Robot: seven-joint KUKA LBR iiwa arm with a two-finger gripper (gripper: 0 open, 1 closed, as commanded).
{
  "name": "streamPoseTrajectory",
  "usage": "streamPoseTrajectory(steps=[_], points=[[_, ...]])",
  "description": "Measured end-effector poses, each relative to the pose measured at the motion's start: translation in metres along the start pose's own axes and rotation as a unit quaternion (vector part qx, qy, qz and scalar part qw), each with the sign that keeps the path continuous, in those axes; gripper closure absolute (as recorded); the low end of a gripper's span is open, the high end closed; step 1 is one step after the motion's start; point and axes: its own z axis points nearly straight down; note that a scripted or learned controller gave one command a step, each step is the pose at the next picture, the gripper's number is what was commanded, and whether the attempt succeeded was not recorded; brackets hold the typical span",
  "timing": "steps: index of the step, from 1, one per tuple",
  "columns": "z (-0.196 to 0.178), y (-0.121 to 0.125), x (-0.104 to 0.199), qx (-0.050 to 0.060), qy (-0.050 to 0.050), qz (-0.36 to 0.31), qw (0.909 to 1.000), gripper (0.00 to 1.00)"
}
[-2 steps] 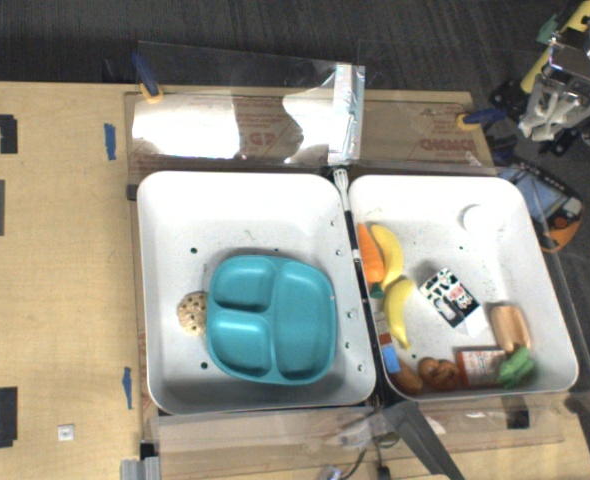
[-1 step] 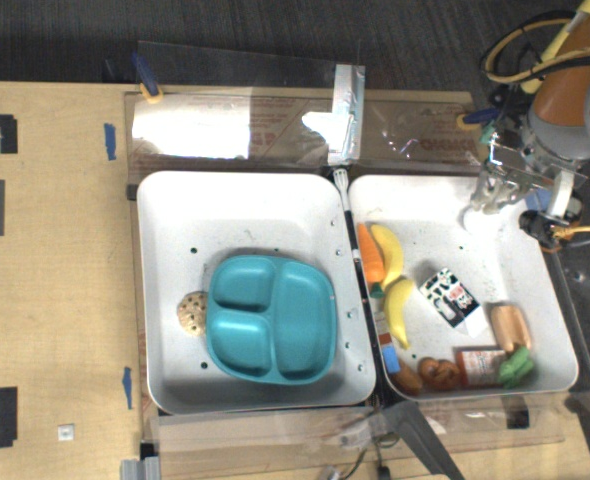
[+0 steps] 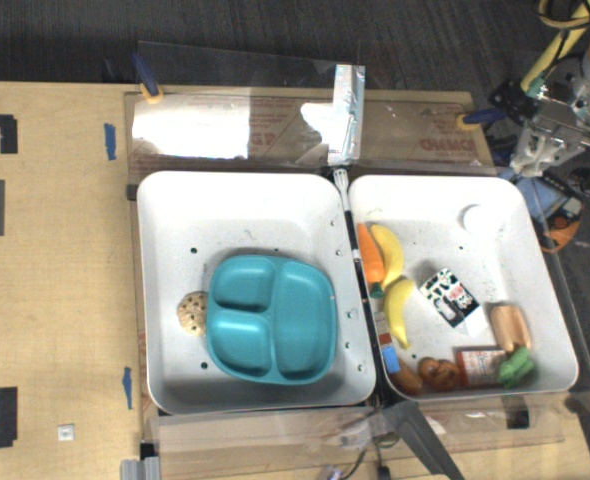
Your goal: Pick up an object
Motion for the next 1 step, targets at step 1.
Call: streamPoseTrajectory(steps=[1], points=[[-0.0823,-0.0299,0.0269,0.002,0.0,0.125,0.9921,1.0]])
